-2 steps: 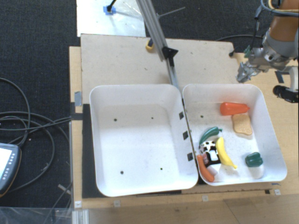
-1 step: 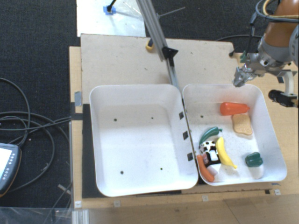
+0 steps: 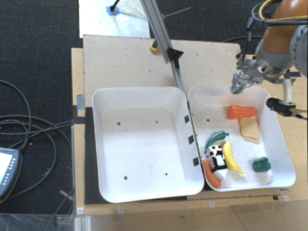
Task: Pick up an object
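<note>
The grey two-finger gripper [image 3: 239,84] is hanging over the top rim of the right shallow white bin [image 3: 281,146], in the upper right of the frame; whether it is spread or pressed together cannot be told. Nothing is showing between its tips. Just below it an orange plastic carrot-shaped piece [image 3: 241,111] is lying, touching a tan bread-shaped piece [image 3: 250,128]. Lower in the bin a yellow toy banana [image 3: 232,158], a dark green pepper-shaped toy [image 3: 261,164] and a black-and-white cow-patterned toy [image 3: 217,156] are resting. The left shallow white bin [image 3: 103,129] is sitting alongside.
</note>
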Controlling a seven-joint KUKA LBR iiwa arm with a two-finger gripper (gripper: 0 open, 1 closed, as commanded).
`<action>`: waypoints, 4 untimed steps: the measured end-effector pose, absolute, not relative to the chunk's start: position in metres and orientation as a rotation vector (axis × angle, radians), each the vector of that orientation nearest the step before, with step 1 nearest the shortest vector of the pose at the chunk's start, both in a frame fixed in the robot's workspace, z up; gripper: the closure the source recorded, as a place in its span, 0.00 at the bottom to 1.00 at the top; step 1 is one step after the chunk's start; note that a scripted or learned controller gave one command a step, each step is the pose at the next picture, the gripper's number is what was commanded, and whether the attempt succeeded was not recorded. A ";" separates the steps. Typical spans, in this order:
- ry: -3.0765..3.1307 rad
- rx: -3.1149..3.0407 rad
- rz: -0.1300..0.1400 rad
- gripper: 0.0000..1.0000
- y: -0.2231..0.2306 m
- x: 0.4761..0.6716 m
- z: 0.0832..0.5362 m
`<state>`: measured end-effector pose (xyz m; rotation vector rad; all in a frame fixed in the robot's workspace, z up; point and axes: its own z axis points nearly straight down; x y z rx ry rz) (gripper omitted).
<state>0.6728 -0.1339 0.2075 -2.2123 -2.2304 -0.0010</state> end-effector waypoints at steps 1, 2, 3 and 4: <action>-2.230 -2.210 -0.002 1.00 -0.087 0.655 0.202; -2.232 -2.208 -0.003 1.00 -0.030 0.630 0.214; -2.231 -2.209 -0.003 1.00 0.011 0.607 0.226; -2.231 -2.208 -0.001 1.00 0.062 0.591 0.218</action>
